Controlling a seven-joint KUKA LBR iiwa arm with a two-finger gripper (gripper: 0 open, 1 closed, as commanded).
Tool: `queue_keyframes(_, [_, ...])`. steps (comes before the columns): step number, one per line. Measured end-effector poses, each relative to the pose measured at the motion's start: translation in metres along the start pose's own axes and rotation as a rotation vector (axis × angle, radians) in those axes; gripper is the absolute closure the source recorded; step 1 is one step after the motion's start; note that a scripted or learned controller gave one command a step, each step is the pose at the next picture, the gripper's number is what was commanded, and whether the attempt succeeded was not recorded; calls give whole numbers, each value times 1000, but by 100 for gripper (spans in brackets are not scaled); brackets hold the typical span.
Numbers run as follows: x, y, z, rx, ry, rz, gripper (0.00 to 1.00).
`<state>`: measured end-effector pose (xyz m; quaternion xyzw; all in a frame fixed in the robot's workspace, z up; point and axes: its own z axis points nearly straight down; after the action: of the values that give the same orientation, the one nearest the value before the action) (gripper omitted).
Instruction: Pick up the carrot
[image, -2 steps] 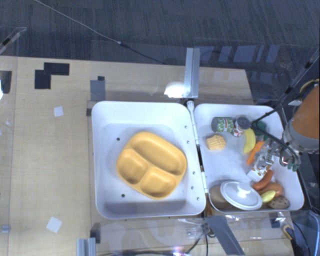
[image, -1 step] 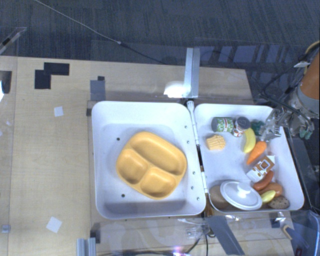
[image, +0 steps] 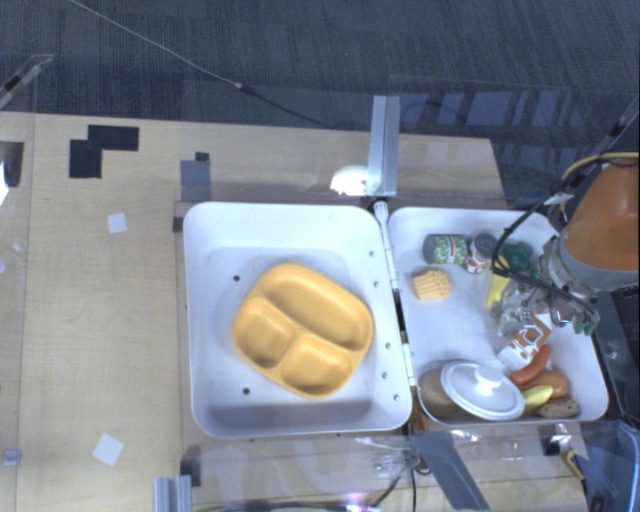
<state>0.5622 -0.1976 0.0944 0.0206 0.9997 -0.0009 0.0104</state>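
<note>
An orange-red tapered piece that I take for the carrot (image: 531, 364) lies near the front right of the right bin (image: 405, 235). It lies among an orange lump, a yellow piece (image: 538, 397) and a brown piece (image: 561, 408). My gripper (image: 524, 322) hangs just above and behind the carrot, under the orange-banded wrist (image: 603, 222). A small white item with an orange label (image: 521, 346) sits right below the gripper and touches the carrot's upper end. I see nothing of the carrot inside the gripper.
The right bin also holds a can lying on its side (image: 455, 249), a yellow corn piece (image: 432, 286), a green item (image: 517, 258), a yellow item (image: 497, 290) and a white lid on a brown dish (image: 482, 389). In the left bin (image: 200, 300) rests a yellow divided plate (image: 302, 327).
</note>
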Motion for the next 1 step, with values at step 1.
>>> queue_keyframes(1, [23, 48, -20, -1, 12, 142, 100])
